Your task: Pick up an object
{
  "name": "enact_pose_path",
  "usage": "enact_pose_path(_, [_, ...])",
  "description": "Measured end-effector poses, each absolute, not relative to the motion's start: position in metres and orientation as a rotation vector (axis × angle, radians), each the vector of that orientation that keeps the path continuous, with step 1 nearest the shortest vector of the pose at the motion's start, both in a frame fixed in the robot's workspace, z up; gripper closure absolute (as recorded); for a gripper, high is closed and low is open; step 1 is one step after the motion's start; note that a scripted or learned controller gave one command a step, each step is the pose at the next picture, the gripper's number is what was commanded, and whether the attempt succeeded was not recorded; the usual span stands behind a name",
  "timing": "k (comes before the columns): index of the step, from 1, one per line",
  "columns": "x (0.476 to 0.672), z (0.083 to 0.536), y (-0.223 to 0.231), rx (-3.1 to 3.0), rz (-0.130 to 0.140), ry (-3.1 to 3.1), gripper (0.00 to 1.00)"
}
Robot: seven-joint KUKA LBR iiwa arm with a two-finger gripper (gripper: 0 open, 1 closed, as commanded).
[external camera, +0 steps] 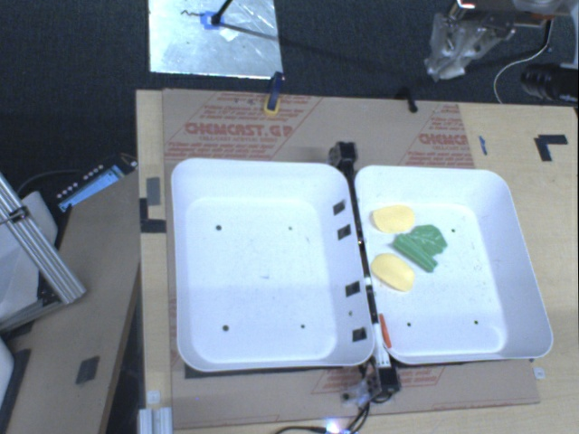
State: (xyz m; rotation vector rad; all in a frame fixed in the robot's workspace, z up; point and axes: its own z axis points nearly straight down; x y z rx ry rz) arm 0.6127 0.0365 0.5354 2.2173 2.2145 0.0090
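Camera view: two yellow pieces (393, 218) and one green piece (422, 245) in right bin (520, 242).

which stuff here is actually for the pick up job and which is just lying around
For the job:
- upper yellow piece in the right bin
- lower yellow piece
- green piece, lying between the two
- pincer, up at the top right, away from the bins

Just lying about:
- left bin
- silver sheet on the floor
- yellow clip at the board's far edge

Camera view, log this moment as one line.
gripper: above bench, beyond bins | right bin: two yellow pieces, green piece | nothing held
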Motion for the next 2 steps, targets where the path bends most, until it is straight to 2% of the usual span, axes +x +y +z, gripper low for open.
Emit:
enact_pose_path(1, [0.580, 0.535, 0.018, 2.220, 0.003, 2.221, 1.00])
enact_pose_path(2, [0.491, 0.536, 0.016, 2.217, 0.004, 2.226, 1.00])
